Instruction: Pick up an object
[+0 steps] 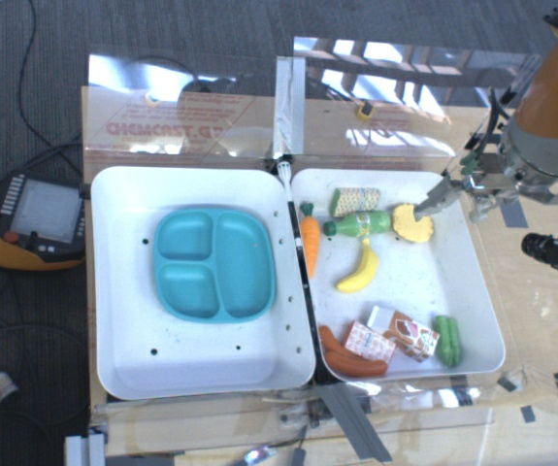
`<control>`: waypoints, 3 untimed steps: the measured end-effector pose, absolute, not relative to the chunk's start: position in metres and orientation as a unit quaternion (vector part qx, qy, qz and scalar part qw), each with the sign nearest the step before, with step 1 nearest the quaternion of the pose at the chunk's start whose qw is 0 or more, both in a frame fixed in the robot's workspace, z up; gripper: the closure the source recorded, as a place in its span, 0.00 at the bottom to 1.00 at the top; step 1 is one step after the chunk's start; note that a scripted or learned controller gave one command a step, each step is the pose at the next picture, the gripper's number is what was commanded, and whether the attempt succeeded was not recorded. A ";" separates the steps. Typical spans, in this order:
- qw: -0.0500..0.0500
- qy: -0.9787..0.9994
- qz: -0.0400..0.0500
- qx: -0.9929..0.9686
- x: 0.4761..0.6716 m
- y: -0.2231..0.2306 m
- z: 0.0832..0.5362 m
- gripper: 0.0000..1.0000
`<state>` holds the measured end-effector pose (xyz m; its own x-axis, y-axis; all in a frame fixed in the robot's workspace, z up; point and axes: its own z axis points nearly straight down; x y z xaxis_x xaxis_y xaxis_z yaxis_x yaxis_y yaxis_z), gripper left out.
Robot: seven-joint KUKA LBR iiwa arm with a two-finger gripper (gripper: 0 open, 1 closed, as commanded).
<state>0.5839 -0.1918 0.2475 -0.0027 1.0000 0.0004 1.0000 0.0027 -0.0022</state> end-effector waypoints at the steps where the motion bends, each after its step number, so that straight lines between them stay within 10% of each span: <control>1: 0.001 -0.796 0.000 -0.605 0.575 -0.140 0.151 0.00; 2: -0.005 -0.814 -0.001 -0.580 0.592 -0.117 0.090 0.00; 3: -0.006 -0.814 -0.004 -0.580 0.593 -0.116 0.100 1.00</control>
